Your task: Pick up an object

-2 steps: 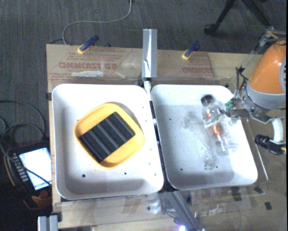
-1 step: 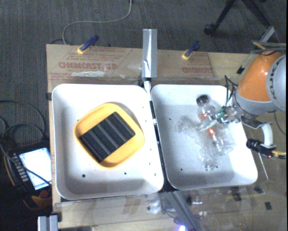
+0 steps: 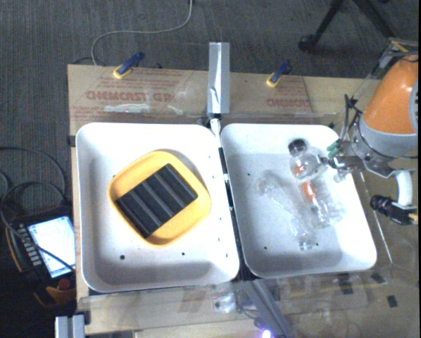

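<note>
Clear plastic bottle point(image 3: 313, 186) lies on its side in right bin point(image 3: 267, 255) — dark cap toward far wall, orange label mid-body. We see pincer point(image 3: 339, 162) at bin's right rim, just beside bottle's upper half, on its right; touching or apart, we cannot tell. Pincer open or together — we cannot tell either. Grey arm point(image 3: 393, 111) with orange band rises behind pincer. Well left of pincer, in left bin point(image 3: 98, 259), yellow dish with black ribbed insert point(image 3: 159, 196).

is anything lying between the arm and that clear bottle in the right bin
Nothing visible does. The clear bottle lies in the right bin, near its right wall, with the arm just beyond that rim. The yellow and black object sits apart in the left bin.
</note>
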